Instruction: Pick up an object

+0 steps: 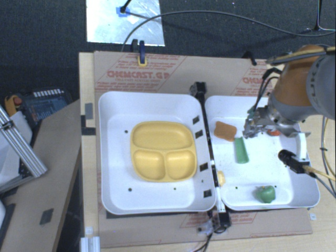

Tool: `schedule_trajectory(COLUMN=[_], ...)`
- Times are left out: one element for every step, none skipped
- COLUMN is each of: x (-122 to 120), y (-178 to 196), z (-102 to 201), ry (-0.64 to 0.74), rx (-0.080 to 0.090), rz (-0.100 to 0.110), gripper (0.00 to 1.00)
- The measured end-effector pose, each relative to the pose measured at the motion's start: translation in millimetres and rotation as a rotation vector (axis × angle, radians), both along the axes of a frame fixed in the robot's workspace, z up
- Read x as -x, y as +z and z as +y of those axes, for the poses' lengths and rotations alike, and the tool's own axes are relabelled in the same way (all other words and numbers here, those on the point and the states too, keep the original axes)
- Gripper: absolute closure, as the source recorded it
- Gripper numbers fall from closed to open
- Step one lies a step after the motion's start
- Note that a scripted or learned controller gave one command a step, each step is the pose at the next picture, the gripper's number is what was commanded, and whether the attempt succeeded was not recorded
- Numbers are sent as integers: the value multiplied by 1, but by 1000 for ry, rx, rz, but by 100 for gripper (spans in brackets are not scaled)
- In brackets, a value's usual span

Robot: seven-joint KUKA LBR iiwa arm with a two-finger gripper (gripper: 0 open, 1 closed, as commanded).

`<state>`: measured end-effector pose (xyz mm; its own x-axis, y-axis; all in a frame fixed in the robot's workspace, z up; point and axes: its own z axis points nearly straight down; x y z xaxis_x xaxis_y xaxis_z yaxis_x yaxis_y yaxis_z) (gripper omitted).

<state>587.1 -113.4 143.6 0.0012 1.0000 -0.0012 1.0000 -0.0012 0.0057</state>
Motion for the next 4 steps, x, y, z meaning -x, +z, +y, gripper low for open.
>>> schedule_trajectory(x=[-4,-6,-5,-6], y=[49,114,118,101], z=[-9,-11,47,106], ry=[1,5,11,11], rx=[1,1,-3,-3], rz=[-1,-3,3,5], gripper=[100,100,100,100])
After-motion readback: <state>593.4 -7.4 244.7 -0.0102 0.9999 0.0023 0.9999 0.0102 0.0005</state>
